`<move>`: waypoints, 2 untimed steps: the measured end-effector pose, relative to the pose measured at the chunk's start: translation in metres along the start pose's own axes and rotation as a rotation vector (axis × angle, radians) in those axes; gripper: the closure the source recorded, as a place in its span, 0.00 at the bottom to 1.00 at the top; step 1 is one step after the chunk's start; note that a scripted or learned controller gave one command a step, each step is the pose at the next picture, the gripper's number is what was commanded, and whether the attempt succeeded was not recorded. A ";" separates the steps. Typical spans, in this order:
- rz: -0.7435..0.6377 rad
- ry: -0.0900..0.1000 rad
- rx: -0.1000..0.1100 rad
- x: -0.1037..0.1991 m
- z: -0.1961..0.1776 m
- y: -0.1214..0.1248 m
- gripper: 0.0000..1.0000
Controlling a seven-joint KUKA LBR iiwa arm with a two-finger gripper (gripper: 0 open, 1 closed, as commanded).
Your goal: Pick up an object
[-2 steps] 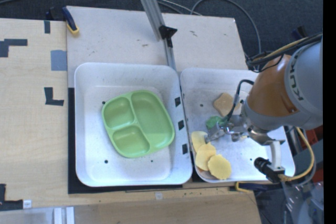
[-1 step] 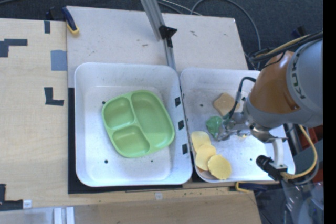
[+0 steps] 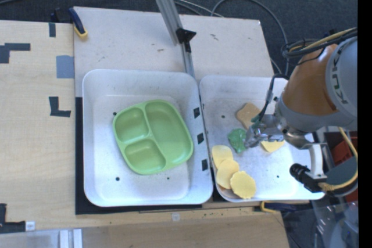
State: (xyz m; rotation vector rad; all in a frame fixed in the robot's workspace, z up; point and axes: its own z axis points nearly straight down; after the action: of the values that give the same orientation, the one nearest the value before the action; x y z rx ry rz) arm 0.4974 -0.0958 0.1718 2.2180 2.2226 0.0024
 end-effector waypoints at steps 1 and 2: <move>0.001 -0.001 0.000 -0.004 -0.044 -0.004 1.00; 0.000 -0.001 -0.001 -0.004 -0.090 -0.003 1.00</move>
State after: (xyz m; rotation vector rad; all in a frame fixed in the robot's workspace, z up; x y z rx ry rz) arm 0.4946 -0.1000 0.2613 2.2171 2.2212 0.0028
